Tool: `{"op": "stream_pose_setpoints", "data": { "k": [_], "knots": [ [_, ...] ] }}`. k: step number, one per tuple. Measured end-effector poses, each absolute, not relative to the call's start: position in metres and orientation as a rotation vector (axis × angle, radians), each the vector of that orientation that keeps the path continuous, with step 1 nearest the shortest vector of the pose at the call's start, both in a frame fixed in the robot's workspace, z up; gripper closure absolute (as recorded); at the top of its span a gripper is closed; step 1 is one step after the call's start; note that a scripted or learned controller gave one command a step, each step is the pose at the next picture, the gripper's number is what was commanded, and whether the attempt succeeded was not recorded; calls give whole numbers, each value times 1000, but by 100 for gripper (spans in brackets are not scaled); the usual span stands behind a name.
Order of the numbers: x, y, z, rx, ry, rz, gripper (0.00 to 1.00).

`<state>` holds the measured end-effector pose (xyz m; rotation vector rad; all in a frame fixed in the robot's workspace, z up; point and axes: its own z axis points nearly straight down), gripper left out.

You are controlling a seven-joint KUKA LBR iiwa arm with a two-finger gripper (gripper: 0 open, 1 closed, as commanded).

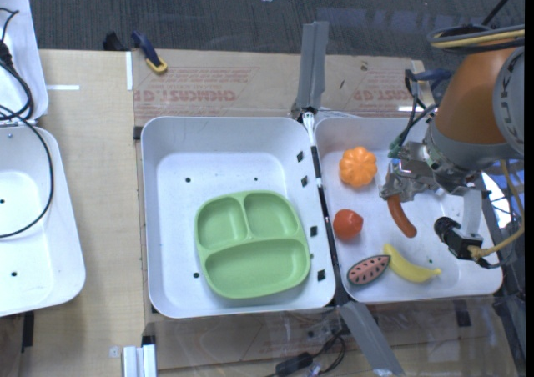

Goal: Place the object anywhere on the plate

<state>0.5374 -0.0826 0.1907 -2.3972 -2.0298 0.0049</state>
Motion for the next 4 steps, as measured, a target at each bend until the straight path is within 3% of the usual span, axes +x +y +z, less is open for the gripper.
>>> {"op": "stream_pose_setpoints", "data": {
  "k": [1,2,3,4],
  "knots": [
    [556,-23,190,-2319,-2117,6,100],
    [504,30,191,-2142,-2294,6,100],
    [504,29,191,-2143,-2294,5,0],
    [505,28,199,-2146,-2291,9,100]
  ]
}}
